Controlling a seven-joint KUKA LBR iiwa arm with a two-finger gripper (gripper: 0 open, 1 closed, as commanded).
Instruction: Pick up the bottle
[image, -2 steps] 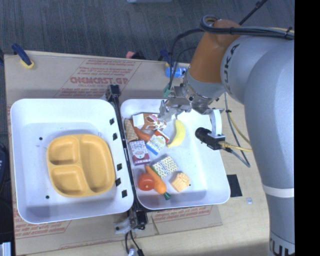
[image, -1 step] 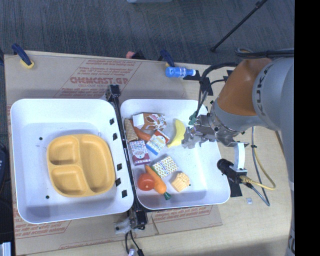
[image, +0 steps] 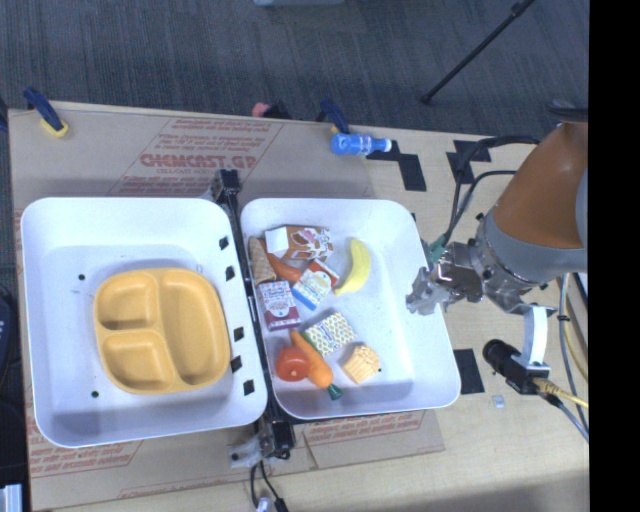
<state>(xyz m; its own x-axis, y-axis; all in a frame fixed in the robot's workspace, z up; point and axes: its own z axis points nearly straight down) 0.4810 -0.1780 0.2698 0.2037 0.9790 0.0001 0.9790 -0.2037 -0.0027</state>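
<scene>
The bottle (image: 358, 145), as far as I can make out, is the small blue thing lying on its side on the bench beyond the far edge of the right bin (image: 446, 372), outside both bins and near a blue clamp (image: 335, 115). Lying flat out there it looks like a stray, not part of the pile, so I judge it would need a reach well away from the bin. The gripper (image: 420, 296) hangs at the right bin's right rim, well apart from the bottle, with nothing I can see in it. The view is too blurred there for me to tell how far open the jaws are. Inside the right bin a banana (image: 355, 268), a carrot (image: 314, 360), a tomato (image: 290, 367) and some small cartons crowd the left side. The left bin (image: 50, 250) holds a yellow divided tray (image: 160, 330).
</scene>
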